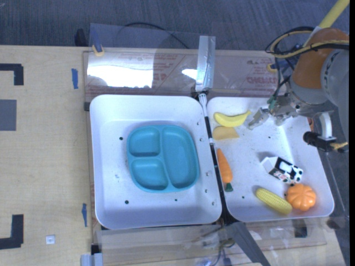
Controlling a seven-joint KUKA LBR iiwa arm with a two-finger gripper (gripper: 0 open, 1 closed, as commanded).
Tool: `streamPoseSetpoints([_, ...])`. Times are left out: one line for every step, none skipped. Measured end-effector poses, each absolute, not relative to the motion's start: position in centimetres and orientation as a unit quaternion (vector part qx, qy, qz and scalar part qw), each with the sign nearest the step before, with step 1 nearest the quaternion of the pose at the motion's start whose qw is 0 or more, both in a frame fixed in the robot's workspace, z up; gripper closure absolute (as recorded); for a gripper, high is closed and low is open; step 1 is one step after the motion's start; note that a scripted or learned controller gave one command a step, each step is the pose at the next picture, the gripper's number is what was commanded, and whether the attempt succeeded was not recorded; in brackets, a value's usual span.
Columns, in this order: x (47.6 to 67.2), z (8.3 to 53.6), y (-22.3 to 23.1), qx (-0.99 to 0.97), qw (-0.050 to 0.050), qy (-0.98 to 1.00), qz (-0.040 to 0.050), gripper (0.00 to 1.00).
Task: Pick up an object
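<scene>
Yellow curved banana (231,118) beside metal hand (268,115), ribbed orange pumpkin (301,197)

Floor (166,4): dark blue-grey carpet along the top of the view.
Bench (39,148): pale wood, with black corner marks (15,73) at the left and small blue tape (74,78) pieces.
Panel (144,65): clear sheet behind the bins, catching bright glare.
Post (205,62): grey metal upright standing between the bins at the back.
Light: even, from overhead, with soft shadows.
</scene>
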State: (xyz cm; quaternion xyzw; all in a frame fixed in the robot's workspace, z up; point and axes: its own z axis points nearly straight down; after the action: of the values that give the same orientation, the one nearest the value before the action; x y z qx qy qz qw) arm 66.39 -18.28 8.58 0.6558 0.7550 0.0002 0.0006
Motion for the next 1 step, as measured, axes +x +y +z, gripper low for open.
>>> streamPoseSetpoints([61.42, 8.57, -18.06, 0.652, 0.000, 0.758, 0.0000, 0.00])
